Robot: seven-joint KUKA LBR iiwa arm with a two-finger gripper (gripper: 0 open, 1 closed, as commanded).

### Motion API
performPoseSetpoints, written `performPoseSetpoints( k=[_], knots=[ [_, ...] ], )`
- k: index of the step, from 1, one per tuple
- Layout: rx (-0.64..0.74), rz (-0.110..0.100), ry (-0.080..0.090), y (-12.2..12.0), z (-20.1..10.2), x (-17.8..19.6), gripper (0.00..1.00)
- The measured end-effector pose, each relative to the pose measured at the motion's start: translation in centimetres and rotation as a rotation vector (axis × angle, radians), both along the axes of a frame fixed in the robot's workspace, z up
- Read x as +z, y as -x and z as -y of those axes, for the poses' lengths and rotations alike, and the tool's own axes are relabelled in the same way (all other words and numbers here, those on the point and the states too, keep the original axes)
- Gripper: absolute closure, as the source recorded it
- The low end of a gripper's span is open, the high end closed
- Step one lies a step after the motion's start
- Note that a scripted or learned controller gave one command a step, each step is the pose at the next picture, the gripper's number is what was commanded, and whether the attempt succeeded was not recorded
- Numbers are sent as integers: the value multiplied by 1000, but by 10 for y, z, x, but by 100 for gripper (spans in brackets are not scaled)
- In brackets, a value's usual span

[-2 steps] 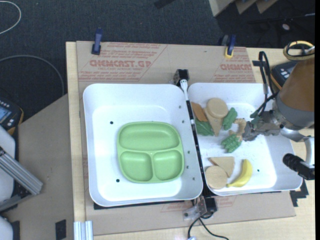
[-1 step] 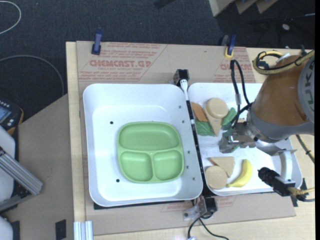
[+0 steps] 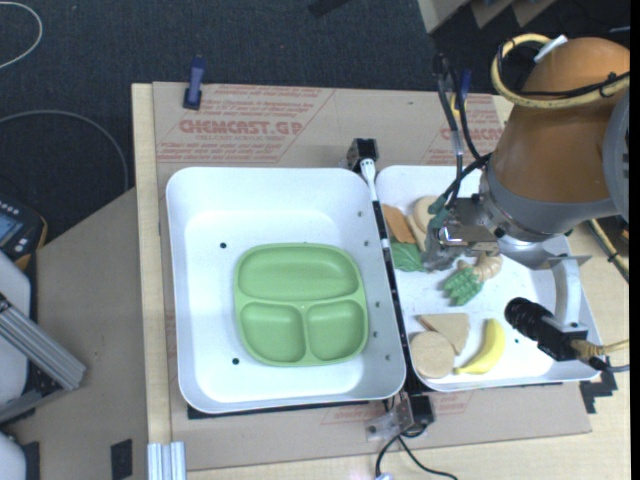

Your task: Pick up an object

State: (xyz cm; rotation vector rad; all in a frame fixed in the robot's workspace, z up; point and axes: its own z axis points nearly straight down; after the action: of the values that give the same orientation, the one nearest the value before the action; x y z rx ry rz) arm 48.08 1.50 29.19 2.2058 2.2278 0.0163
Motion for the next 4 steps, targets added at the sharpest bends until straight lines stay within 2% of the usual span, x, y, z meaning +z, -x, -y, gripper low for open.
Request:
performPoseSetpoints(
  k=[1,2,3,4],
  knots=[
    [9,5,-6,1,-136,126,100],
    [-7,-8,3,1,-127,129,100],
    [-18,-24,7,2,-66,24,100],
    [-15,4,2,1,-16,149,100]
  ],
)
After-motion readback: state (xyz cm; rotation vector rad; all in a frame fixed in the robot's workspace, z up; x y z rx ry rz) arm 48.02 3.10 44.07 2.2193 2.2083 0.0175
